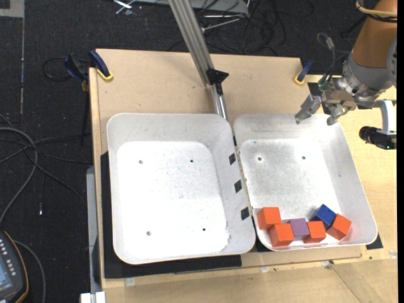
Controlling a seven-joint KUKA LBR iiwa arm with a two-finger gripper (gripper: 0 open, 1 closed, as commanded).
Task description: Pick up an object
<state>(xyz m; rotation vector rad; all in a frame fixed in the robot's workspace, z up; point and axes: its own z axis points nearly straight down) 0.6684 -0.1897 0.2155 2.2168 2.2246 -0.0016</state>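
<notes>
Altogether four orange blocks (271,216), one purple (298,227), one blue (326,214); claw (319,114) spread wide, holding nothing.

Table (164,84): pale wood-look board, matt, smooth. Two bins (170,182) (297,169): white plastic, slight sheen, speckled w/ grey scuffs. Blocks (302,227): matt, solid-coloured, orange, purple, blue. Arm (372,40): glossy orange band, grey metal-look wrist. Pole (189,30): bare metal, dull shine. Floor (44,169): dark, rough carpet-like.

A tan wooden counter (164,84) stands on dark speckled carpet (44,24). Black cables (25,150) trail over the floor at left. A slanted metal pole (189,30) crosses above the counter.
</notes>
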